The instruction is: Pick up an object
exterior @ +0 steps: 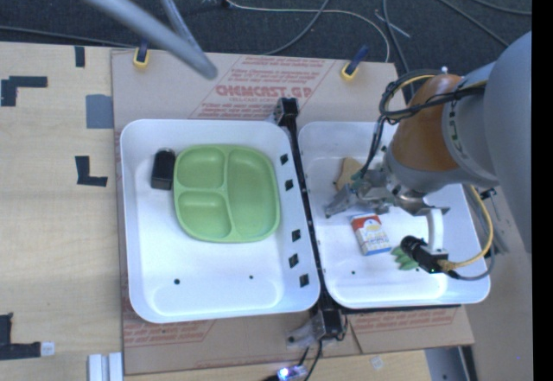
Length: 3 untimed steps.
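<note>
Two white bins are sitting side by side on the bench, the left bin carrying one green divided plate and one small black block just beside the plate's left edge, the right bin carrying the loose items the arm is working among. One small carton with red and white print is lying flat near the middle of that bin, one green object is resting just to its right, and one tan piece is lying further up toward the divider. The gripper is hanging low over the right bin, between the tan piece and the carton, probably because the program is lining up a grab there. Nothing is showing between its tips, and whether it is spread or closed I cannot tell.
</note>
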### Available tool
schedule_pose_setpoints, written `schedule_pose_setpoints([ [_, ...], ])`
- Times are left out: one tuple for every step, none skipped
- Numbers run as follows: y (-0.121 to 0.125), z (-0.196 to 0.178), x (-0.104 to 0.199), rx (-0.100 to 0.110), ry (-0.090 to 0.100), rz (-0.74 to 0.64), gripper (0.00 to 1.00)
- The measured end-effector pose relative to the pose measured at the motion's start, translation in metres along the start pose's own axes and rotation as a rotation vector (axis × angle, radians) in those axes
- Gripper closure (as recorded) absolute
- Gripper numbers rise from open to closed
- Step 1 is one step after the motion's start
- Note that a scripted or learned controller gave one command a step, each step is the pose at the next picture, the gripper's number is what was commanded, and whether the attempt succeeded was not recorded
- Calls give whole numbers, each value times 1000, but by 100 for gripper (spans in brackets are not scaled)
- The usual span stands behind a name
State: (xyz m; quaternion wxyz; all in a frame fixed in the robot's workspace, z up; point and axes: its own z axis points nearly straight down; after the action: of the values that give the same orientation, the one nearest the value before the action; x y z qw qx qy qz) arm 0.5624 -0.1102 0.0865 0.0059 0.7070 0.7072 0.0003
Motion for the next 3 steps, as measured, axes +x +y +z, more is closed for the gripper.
schedule_pose_setpoints([
  [2,-13,0,-5,0,-1,100],
  [1,-70,10,7,8,-2,100],
  [9,-115,8,5,7,-1,100],
])
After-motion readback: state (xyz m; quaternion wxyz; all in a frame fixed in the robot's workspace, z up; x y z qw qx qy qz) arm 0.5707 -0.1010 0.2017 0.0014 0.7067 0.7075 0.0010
